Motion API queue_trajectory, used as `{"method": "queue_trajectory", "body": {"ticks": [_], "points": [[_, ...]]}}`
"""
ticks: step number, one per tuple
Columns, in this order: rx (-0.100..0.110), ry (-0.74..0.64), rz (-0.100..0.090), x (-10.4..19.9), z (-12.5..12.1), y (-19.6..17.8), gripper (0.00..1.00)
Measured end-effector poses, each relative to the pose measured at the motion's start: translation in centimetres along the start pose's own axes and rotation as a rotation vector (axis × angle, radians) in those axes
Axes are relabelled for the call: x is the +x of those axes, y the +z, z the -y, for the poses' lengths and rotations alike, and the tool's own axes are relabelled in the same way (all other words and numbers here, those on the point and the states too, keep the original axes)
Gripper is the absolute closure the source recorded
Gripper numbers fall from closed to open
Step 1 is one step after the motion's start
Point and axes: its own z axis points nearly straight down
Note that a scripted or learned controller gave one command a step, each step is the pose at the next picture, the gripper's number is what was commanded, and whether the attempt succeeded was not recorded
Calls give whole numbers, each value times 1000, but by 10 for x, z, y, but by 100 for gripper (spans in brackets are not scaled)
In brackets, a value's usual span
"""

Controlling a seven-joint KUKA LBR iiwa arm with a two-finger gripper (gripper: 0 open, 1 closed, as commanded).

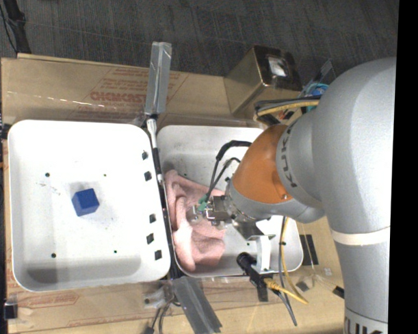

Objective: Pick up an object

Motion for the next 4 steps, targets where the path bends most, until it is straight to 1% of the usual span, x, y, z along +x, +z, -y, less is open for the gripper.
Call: {"method": "queue_trajectory", "body": {"ticks": [1,2,3,4], "points": [[2,-1,0,0,0,-9,100],[2,-29,-2,-15,-39,-3,100],[3,-30,-2,-14,-39,-3,0],[1,-52,-1,-37,-124,0,0]]}}
